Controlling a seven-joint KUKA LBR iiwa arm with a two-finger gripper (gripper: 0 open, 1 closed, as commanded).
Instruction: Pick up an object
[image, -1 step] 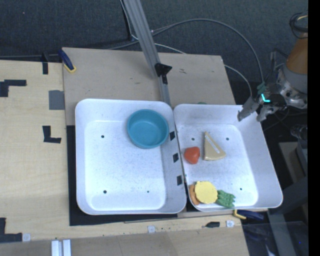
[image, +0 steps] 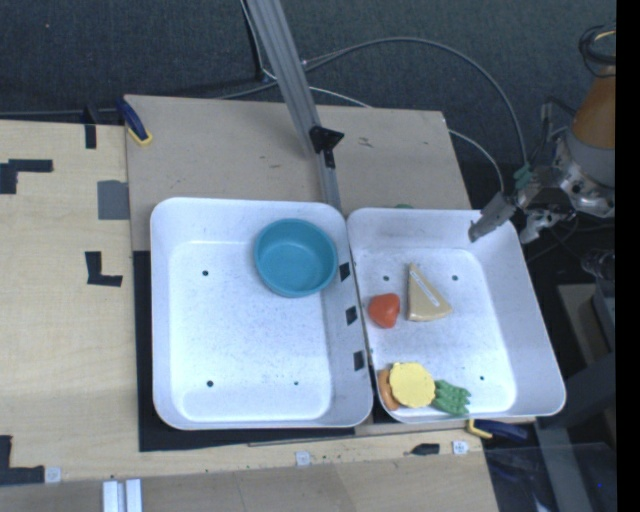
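One gripper (image: 508, 222) above right bin (image: 500, 395) (far edge).

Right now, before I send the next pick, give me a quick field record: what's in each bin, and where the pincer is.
left bin: blue bowl near its back right corner
right bin: red ball at the left wall; tan wedge just right of it, apart; yellow disc at the front left, green piece against its right side
pincer: over the right bin's back right rim, above the objects, nothing between its fingers
arm: enters from the right
task state: no object picked yet
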